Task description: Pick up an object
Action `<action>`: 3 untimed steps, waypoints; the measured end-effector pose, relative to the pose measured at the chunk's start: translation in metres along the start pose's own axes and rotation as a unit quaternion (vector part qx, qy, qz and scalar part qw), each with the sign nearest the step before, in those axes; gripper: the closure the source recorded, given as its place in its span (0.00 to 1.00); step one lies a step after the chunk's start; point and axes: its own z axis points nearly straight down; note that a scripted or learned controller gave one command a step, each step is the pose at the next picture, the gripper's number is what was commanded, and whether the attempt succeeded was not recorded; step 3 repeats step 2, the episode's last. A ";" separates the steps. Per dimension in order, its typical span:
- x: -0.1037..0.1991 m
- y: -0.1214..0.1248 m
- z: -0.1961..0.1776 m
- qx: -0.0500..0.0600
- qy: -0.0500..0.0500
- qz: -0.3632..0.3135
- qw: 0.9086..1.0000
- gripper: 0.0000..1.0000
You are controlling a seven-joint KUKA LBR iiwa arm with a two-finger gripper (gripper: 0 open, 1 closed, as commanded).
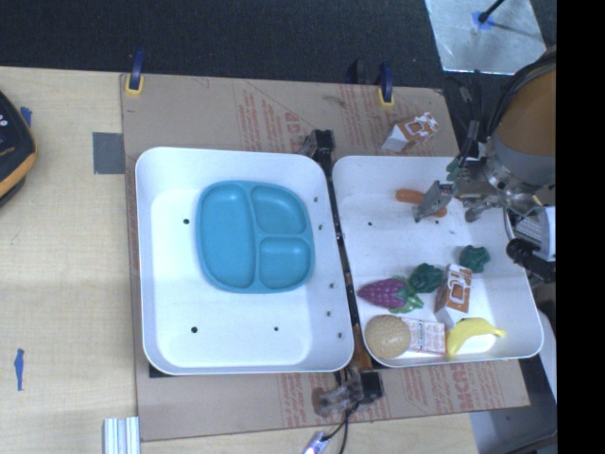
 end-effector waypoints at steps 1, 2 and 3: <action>-0.053 0.000 0.075 0.002 -0.001 0.001 1.000 0.00; -0.007 0.052 0.079 0.001 0.000 0.000 1.000 0.00; -0.007 0.052 0.079 0.001 0.000 0.000 1.000 0.00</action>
